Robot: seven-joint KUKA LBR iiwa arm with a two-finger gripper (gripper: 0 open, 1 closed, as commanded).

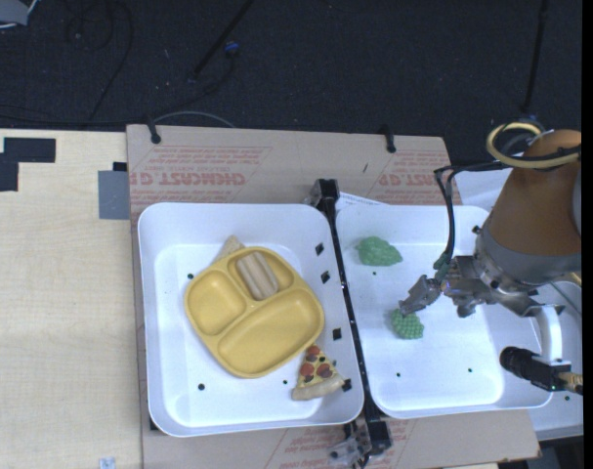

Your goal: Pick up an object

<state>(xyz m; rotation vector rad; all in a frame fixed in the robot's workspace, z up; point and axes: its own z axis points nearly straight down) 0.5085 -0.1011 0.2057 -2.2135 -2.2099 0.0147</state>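
A small green broccoli floret [407, 326], knobbly and dark at the crown, lies near the middle of the right bin [472, 384], with the gripper [409, 308] poised directly at its upper edge. The fingertips reach down to the floret's top (whether they are spread or pinched on it cannot be told from here, the metal parts blurring together against the white floor).

Two green pieces sit in that bin in all: the floret and, well apart toward the far wall, a paler, flatter leafy piece [378, 252]. The arm [535, 213] enters from the right, its orange band above the grey wrist.

Across the divider, the left bin [164, 262] carries one yellow divided plate [253, 312] with three compartments. One tan, sausage-like roll [258, 276] rests in the plate's upper compartment; the other two compartments show only yellow. One toy pizza slice [317, 373], dotted red, lies on the bin floor just beside the plate's near edge.

Both bins rest on a cardboard sheet [276, 159] printed with red lettering.
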